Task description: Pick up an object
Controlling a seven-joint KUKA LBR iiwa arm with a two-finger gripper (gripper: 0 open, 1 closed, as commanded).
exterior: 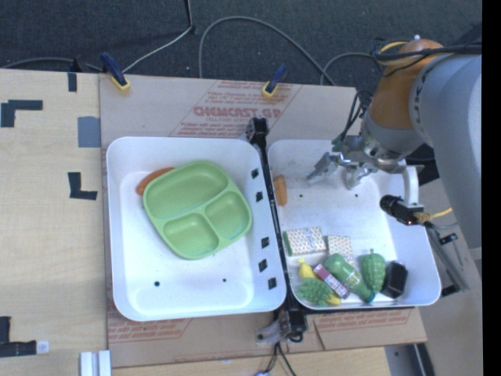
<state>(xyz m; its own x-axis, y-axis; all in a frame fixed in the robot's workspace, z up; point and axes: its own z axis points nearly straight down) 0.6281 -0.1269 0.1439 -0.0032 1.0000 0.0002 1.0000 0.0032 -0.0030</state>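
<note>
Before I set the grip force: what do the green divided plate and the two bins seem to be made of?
The green divided plate looks like moulded plastic with a matte, even colour and soft rounded ridges between its compartments. The left bin and right bin look like smooth white plastic, slightly glossy, with rounded corners. Neither material is certain from looks alone.

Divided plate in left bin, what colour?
Light green divided plate, clearest in the camera view.
</note>
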